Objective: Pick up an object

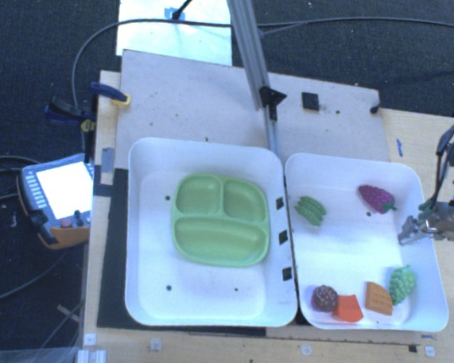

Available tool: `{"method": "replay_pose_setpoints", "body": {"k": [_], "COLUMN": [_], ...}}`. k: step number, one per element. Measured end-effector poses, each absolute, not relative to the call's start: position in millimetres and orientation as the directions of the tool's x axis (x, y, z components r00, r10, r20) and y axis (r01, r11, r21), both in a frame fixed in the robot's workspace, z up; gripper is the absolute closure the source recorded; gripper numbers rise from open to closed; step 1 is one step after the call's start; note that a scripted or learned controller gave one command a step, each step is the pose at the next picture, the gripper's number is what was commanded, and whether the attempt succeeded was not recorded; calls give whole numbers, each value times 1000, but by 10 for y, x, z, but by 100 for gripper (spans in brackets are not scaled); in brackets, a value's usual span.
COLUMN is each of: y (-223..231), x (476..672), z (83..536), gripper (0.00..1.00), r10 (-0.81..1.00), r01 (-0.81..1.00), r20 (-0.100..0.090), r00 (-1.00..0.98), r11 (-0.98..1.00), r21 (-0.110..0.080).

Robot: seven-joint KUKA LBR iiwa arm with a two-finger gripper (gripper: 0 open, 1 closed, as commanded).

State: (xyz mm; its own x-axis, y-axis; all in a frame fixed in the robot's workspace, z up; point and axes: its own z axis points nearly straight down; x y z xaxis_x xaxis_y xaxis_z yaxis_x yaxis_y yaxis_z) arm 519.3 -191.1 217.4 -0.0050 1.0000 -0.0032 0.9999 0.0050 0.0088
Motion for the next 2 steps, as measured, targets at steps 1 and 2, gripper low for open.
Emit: {"method": "replay_pose_setpoints", "body": {"k": [1, 2], "y": [-1914, -1324], "x": [5210, 5153], "z": [2551, 2583], "gripper": [100, 100], "r10": [1000, 1000], "r01": [1000, 1000], "r20": [-2, 2], "r00": [-5, -11], "r11": [5, 11], "r21": [6, 2]}}
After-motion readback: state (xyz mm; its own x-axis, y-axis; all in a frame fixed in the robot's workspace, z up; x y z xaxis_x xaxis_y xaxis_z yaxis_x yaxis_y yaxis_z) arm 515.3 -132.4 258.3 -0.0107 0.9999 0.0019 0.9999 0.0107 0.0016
